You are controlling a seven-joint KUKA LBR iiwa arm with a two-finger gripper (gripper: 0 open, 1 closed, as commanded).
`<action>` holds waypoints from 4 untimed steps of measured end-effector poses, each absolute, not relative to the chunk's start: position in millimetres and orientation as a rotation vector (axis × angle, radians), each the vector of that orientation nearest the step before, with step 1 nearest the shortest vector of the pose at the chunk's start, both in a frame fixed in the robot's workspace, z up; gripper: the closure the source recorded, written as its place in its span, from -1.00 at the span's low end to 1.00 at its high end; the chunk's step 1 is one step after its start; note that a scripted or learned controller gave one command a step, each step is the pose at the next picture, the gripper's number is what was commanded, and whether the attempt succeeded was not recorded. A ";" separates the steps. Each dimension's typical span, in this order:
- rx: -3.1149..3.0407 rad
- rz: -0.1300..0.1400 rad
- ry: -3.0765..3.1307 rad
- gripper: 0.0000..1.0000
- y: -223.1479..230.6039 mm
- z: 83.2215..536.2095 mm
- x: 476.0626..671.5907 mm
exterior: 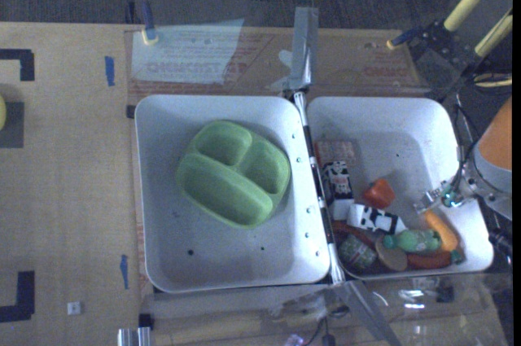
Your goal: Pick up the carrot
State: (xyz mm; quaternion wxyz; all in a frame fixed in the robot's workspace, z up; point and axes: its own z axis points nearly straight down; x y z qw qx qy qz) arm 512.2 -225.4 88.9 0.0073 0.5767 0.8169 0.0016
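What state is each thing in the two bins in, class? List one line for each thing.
green divided plate: lying in the left bin, tilted askew.
carrot: lying in the right bin near its right wall, just below the gripper.
gripper: low over the right bin's right side, right above the carrot.
toy pile: jumbled along the right bin's front.

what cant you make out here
- Gripper: fingers too small and blurred in the camera view to tell whether they are open or shut.
- Arm: cut off by the right edge.
- Carrot: its lower end is lost in the pile of toys.
- Carton: print too blurred to read.
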 end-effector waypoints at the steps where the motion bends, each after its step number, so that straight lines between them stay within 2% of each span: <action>1: 1.802 0.014 2.580 -1.00 -216.6 86.5 511.1; 2: 1.800 0.011 2.567 1.00 -219.7 96.4 513.1; 3: 2.149 0.006 2.279 1.00 -139.8 87.4 545.3; 4: 2.265 -0.001 2.177 1.00 -110.9 181.3 558.8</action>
